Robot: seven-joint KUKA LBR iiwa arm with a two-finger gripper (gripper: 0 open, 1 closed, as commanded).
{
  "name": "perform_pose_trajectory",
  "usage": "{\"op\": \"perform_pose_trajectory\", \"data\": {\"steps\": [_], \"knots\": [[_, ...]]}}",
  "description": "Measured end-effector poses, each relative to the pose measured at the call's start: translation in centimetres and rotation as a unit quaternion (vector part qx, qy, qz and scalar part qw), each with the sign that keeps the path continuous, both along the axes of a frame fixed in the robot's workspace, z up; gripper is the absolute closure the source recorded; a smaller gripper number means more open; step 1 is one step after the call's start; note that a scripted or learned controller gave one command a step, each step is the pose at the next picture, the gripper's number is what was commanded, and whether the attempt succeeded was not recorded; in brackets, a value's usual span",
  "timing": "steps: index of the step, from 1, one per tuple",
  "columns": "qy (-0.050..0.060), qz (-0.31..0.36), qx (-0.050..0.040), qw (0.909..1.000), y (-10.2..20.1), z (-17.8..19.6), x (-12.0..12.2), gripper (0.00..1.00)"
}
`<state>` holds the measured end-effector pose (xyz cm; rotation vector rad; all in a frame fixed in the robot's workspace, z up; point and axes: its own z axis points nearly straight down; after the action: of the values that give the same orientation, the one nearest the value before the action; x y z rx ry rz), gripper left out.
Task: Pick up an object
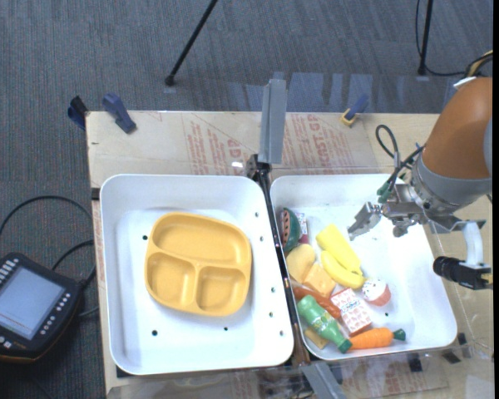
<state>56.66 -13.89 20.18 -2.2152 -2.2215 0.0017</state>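
Fingers [365, 220] seemingly empty, above banana [339, 253]

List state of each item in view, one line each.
end effector: above right bin, holding nothing visible
yellow tray: flat in left bin, compartments bare
banana: lying in right bin
green bottle: on its side, right bin
carrot: lying near right bin's front wall
right bin: toys piled on its left side
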Motion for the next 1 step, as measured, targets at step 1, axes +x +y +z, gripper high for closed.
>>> {"op": "perform_pose_trajectory", "data": {"steps": [1], "knots": [[0.0,0.047,0.0001,0.9989,-2.16,-11.59,0.82,0.0]]}}
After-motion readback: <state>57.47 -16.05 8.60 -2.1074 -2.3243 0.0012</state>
